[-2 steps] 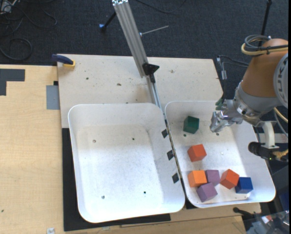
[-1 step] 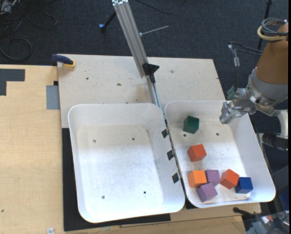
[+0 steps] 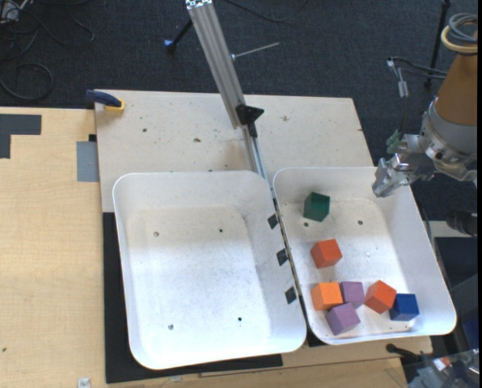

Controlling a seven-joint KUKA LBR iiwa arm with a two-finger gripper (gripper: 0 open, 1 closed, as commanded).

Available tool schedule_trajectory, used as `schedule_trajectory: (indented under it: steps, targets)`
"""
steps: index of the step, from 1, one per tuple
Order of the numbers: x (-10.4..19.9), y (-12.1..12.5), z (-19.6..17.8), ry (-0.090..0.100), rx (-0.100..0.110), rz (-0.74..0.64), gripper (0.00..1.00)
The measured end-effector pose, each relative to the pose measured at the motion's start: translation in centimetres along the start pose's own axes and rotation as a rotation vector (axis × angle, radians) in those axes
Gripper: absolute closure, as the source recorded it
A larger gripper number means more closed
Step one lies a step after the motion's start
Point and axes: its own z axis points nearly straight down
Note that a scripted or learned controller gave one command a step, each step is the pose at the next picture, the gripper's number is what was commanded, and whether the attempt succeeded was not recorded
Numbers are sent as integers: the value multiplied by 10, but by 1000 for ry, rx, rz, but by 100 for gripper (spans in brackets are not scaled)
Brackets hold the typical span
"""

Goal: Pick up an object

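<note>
The right bin (image 3: 411, 217) holds several small blocks. A dark green cube (image 3: 316, 206) lies near its far left, and a red-orange cube (image 3: 326, 253) sits in the middle. Along the near edge cluster an orange cube (image 3: 327, 295), two purple blocks (image 3: 344, 312), another red-orange cube (image 3: 380, 295) and a blue cube (image 3: 404, 305). My gripper (image 3: 385, 180) hangs over the bin's far right rim, well away from every block, with nothing seen between its fingers.
The left bin (image 3: 144, 217) stands beside the right one, with a row of black clips (image 3: 278, 241) between them. A slanted aluminium post (image 3: 221, 59) rises behind the bins. A blue and yellow clamp (image 3: 105, 99) sits at the board's far left corner.
</note>
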Motion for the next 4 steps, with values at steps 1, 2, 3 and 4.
schedule_trajectory:
  steps: [1, 2, 3, 4]
  targets:
    - [51, -6, 20, 3, 6, -3, 100]
    - [97, -13, 36, 3, 7, -3, 100]
    - [139, -16, 43, 3, 7, -3, 100]
    - [190, -34, 52, 3, 8, -4, 100]
